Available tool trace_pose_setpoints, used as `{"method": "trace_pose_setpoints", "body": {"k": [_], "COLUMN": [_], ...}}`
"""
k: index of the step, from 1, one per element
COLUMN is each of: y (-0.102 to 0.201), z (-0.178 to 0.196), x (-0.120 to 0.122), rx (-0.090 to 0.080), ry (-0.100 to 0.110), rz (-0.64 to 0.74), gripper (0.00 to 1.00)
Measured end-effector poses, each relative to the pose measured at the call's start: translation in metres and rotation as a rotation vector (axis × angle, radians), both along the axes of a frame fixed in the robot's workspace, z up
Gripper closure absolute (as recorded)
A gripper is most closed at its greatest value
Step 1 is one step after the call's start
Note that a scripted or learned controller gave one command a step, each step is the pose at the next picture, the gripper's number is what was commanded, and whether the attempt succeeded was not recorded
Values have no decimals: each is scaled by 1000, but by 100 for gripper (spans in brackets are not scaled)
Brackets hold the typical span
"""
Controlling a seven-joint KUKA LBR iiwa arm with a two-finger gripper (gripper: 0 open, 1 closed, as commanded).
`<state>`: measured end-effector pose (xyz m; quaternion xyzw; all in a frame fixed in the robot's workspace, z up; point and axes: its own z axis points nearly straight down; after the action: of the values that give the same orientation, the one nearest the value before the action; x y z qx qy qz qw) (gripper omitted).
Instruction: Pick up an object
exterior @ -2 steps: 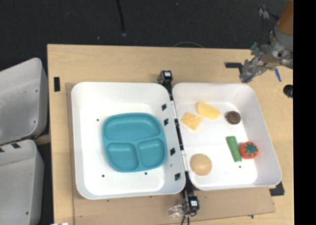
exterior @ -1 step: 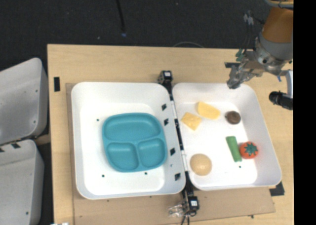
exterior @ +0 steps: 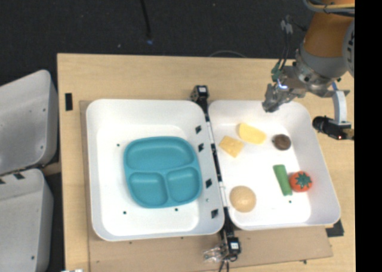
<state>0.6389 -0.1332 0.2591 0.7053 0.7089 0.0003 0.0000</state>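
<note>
claw point(exterior: 271, 105) hangs over right bin's point(exterior: 322, 202) back edge; grip state unclear.

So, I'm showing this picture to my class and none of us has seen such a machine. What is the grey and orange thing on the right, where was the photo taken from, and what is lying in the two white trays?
The photo comes from one fixed camera above a wooden bench, looking down at a slant. The grey and orange thing is a robot arm reaching in from the right. At its tip is a pincer, hovering over the far edge of the right bin. Nothing can be seen between its fingers, and the picture is too small to tell whether they are open.

The left bin holds a teal divided plate. The right bin holds toy foods, lying apart from one another: a yellow piece, a cheese wedge, a small brown round piece, a green stick, a red tomato and a tan round bun.
</note>
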Motion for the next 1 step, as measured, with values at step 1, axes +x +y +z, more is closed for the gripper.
{"method": "trace_pose_setpoints", "body": {"k": [1], "y": [46], "z": [7], "x": [-16], "rx": [1], "ry": [0], "rz": [1], "gripper": [100]}}
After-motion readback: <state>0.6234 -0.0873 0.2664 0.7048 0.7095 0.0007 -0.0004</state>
